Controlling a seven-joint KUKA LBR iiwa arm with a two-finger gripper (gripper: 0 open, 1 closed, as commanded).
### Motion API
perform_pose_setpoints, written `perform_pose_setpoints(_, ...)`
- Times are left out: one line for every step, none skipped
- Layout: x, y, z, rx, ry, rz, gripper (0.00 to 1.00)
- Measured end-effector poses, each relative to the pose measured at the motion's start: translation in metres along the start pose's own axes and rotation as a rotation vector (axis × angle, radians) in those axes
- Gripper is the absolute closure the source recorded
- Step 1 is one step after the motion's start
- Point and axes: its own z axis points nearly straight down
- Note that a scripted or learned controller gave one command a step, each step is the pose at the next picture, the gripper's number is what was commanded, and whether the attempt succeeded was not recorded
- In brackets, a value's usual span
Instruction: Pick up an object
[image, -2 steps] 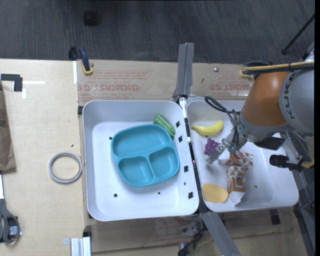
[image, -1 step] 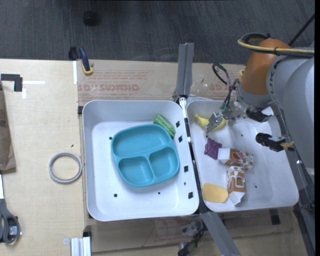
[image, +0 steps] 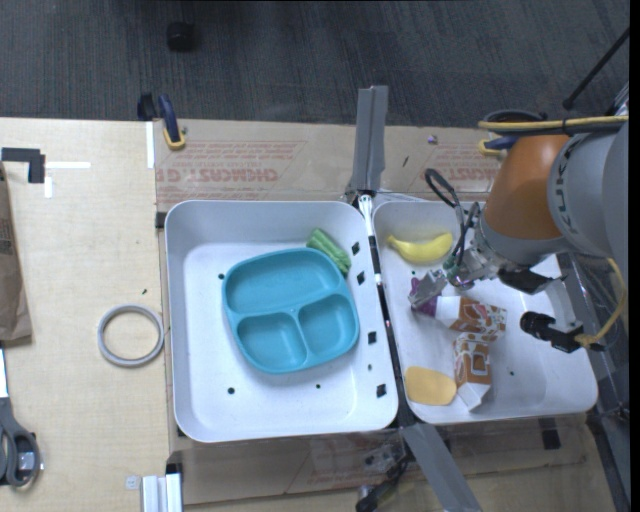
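Observation:
My gripper (image: 428, 291) hangs low in the right bin (image: 560, 395), just below a yellow banana (image: 420, 247) that lies near the bin's back wall. Right beside the gripper tip lies a small white bottle with a purple cap (image: 446, 306), touching or nearly touching it. A crinkled orange and white snack packet (image: 474, 345) lies in front of the bottle. A flat yellow-orange piece (image: 431, 385) rests near the bin's front left corner. Nothing is seen lifted off the bin floor.
The left bin (image: 195, 380) holds a blue divided plate (image: 290, 310) and a green object (image: 329, 250) at its back right. A grey tape ring (image: 130, 334) and scissors (image: 18, 450) lie on the bench to the left. The arm's orange band (image: 525, 190) looms over the right bin.

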Motion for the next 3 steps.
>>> perform_pose_setpoints(0.002,-0.019,0.000,-0.001,0.000,-0.341,0.00)
perform_pose_setpoints(0.011,-0.034,0.001,0.001,0.001,-0.171,0.00)
perform_pose_setpoints(-0.023,-0.034,0.000,-0.002,-0.001,-0.150,0.00)
